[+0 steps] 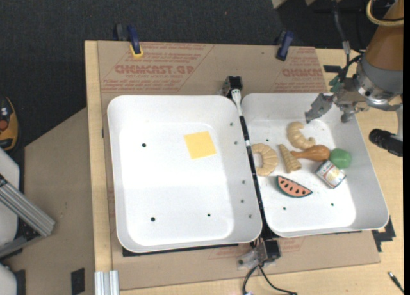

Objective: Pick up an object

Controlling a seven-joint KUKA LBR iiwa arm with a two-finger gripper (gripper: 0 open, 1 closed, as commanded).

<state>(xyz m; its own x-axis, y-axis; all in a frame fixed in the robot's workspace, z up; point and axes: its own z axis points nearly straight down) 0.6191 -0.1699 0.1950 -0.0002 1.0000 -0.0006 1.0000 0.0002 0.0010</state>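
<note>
Setting: dark carpeted floor; a table [192, 63] topped with brown printed board, clamped at its far edge, carrying two shallow white bins side by side.

Near row, right bin [359, 214]:
- watermelon slice [294, 187], lying flat, closest to the near rim.
- small silver can [330, 175], on its side, just right of the slice.

Middle row, right bin:
- round ridged pastry [264, 158], hard by the divider between the bins.
- drumstick [309, 155], lying crosswise, its thick end toward the can.
- green ball [341, 157], touching or just beside the drumstick's end.

Left bin [128, 178]:
- yellow square [200, 144], alone, flat, well apart from everything else.

Far row, right bin:
- curved croissant piece [298, 135], just beyond the drumstick.
- my gripper [328, 106], above the bin's far right part, near the croissant piece but apart from it. Whether it is spread or pressed together I cannot tell from this angle; nothing is seen between its tips.

Step in hand, as I judge it: the approach, with no object lifted yet. Next move calls for centring over one item, likely the croissant piece as the nearest, then descending without nudging the drumstick beside it.
</note>
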